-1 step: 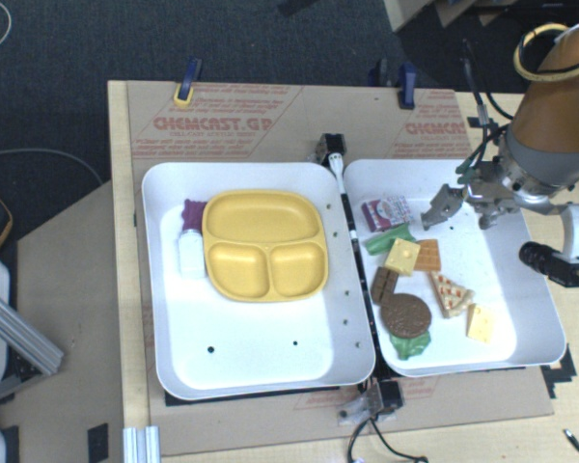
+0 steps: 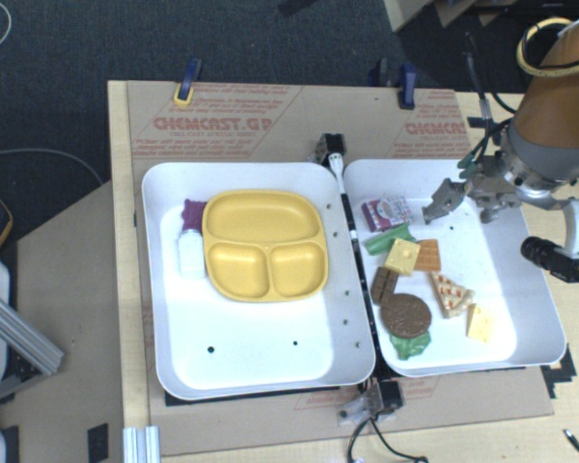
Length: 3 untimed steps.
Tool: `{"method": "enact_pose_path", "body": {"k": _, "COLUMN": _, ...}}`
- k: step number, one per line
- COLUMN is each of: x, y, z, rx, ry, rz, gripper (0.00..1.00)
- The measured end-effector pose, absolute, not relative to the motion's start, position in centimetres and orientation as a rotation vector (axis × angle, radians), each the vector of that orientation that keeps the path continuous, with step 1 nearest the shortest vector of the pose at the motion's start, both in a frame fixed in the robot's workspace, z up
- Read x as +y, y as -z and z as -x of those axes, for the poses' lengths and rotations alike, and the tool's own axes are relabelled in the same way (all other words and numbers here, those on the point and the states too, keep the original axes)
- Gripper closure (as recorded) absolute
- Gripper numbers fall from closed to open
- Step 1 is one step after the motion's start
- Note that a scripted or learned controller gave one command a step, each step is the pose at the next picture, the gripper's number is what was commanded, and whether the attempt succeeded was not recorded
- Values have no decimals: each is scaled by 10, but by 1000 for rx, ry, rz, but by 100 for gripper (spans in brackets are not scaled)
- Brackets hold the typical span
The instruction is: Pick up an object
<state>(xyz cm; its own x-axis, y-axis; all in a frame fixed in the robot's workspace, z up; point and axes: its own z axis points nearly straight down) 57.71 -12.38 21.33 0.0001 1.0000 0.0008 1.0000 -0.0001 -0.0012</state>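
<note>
Seemingly paused at the approach step: hovered over the right bin (image 2: 536, 258) with pincer (image 2: 466, 199) spread apart and bare. Lay clustered below-left of it, toy foods: cheese (image 2: 402, 257), cracker (image 2: 427, 255), pizza (image 2: 451, 294), cookie (image 2: 406, 314). Called next for shifting above one piece, descending, then closing.

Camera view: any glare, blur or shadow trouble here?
Camera view: even light; the white bins wash out pale, so the white bottle nearly blends in; the pincer looks soft and blurry; the yellow tray and food pieces stay readable.
</note>
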Motion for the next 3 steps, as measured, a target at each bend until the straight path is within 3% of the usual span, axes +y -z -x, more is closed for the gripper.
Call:
{"method": "enact_pose_path", "body": {"k": 2, "x": -142, "y": -107, "z": -573, "rx": -2217, "ry": -4, "rz": 2219, "gripper": 0}}
{"method": "enact_pose_path", "body": {"k": 3, "x": -139, "y": -90, "z": -578, "rx": -2222, "ry": 13, "rz": 2220, "gripper": 0}}
